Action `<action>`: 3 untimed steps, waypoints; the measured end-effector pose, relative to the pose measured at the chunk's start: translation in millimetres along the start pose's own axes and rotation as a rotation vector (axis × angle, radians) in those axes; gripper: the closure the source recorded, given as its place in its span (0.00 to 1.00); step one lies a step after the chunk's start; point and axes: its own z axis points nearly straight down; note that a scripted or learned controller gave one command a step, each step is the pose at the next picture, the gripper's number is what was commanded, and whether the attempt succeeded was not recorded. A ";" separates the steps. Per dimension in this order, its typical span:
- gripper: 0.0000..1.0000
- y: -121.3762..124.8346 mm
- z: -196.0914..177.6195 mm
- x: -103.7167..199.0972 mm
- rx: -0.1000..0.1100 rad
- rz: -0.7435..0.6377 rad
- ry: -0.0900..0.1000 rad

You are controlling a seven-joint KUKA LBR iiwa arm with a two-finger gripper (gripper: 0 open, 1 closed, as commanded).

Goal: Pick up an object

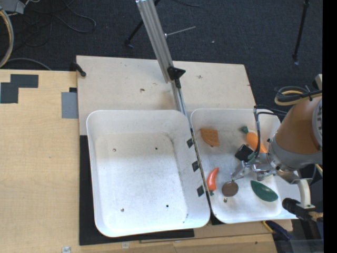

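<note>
Right bin [231, 115], arm in from 3 o'clock. Gripper [243, 168] low over bin centre; cannot tell finger state. Red pepper [211, 179] at its 9 o'clock by the divider, long axis 12–6, tilted slightly. Brown disc [229, 189] at 7, green piece [264, 191] at 4, orange ball [253, 139] at 1, tan block [210, 137], possibly sponge, at 10. Left bin [105, 141] alongside.

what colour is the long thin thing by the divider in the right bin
Red-orange, the pepper-like piece; camera view.
</note>
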 end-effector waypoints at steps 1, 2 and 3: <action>0.00 0.5 18.8 0.2 -0.007 0.001 -0.002; 1.00 -0.1 8.5 -0.5 -0.006 0.007 -0.001; 1.00 2.3 -54.1 -3.8 -0.012 -0.002 -0.004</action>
